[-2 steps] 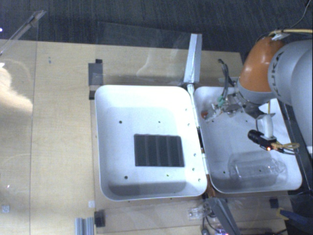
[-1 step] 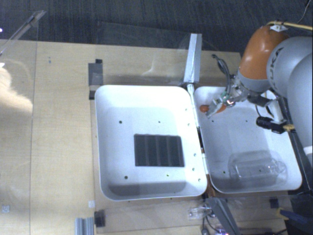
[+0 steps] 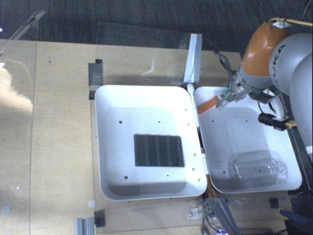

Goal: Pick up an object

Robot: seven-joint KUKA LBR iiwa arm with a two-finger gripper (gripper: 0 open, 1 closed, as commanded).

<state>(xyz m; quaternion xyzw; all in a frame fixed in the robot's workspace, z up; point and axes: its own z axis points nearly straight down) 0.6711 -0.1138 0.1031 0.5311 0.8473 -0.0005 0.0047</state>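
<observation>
1. The gripper (image 3: 224, 101) hung over the far left corner of the right bin (image 3: 293, 180), reached in from the right on the grey arm (image 3: 288, 62).
2. How the jaws stood could not be told; the view blurred them.
3. An orange strip (image 3: 206, 105) lay just left of the jaws, by the bin's left wall; whether it was touched or held could not be told.
4. A clear bottle (image 3: 257, 164) lay on its side well nearer the camera than the jaws, at the bin's near edge.
5. A dark ribbed pad (image 3: 159, 151) lay far left of the jaws, in the left bin (image 3: 112, 131).
</observation>
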